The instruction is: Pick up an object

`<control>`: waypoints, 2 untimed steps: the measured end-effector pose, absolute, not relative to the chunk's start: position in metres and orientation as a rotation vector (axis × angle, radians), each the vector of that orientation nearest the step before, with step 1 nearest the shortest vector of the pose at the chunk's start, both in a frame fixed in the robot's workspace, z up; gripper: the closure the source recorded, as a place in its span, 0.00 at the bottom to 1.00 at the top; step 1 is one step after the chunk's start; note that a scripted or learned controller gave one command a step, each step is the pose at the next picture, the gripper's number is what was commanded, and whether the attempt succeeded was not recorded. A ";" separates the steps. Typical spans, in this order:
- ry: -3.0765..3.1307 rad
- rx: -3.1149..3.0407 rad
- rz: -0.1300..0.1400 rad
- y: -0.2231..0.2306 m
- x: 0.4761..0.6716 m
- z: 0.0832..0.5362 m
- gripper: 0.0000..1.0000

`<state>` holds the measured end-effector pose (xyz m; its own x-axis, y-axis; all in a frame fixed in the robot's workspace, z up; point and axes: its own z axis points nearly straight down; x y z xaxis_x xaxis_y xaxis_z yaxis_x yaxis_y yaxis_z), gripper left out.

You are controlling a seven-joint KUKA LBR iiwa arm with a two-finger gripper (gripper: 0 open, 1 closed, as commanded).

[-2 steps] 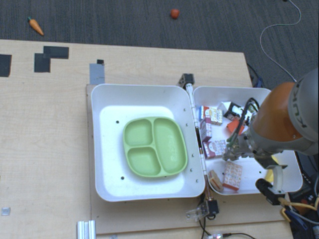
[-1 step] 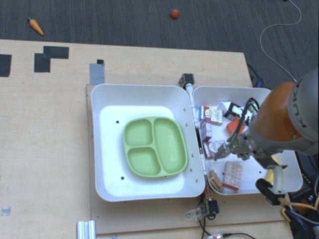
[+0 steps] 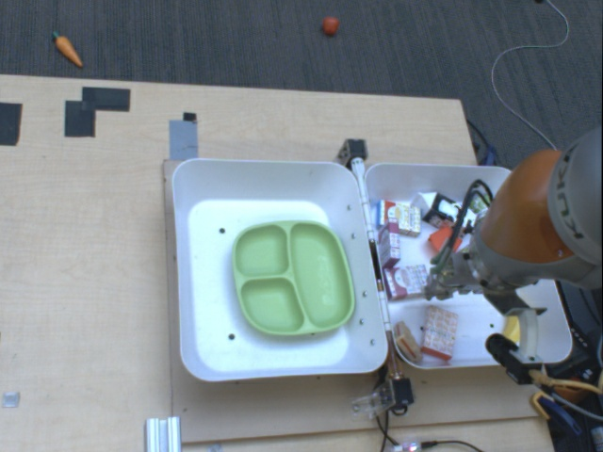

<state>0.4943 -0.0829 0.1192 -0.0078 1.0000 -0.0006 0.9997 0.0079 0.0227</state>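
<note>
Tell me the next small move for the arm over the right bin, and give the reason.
Probably a short straight descent. The gripper hovers in the right bin above the small cartons near its left wall, and nothing shows between its fingers, so lowering onto the nearest carton looks like the sensible next step.

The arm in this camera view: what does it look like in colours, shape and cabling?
The arm is thick and rounded, with a grey shell and a broad orange band above the wrist. Black cables loop beside that band. Below it sits a darker grey wrist assembly ending in the gripper, which looks metallic grey. No markings or lettering are legible at this size.
</note>
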 end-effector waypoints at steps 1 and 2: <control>2.219 2.201 0.024 -0.083 0.494 0.119 0.00; 2.219 2.217 0.008 -0.083 0.489 0.087 0.00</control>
